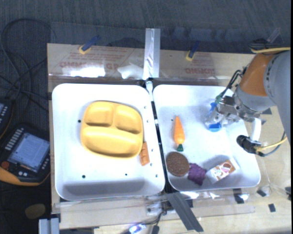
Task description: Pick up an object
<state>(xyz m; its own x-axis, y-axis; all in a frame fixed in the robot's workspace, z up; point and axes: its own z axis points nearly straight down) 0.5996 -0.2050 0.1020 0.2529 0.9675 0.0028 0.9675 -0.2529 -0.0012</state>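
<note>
Objects for the picking lie in the right bin (pixel 158 130), and the hand (pixel 216 117) is low over that bin's upper right part, with something small and blue (pixel 214 126) at its tips. Whether the hand is open or closed on it I cannot tell; the blue piece may even be part of the hand itself. Judging by this, nothing is clearly lifted yet and the grasp remains to be done. Left of the hand and a little nearer the front lies a toy carrot (pixel 178 130). Further forward sit a brown disc (pixel 177 164), a purple piece (pixel 197 173) and a small carton (pixel 221 170). Well to the left, in the other bin (pixel 63 179), rests a yellow tray (pixel 112 128) with an orange piece (pixel 144 154) beside it.
</note>
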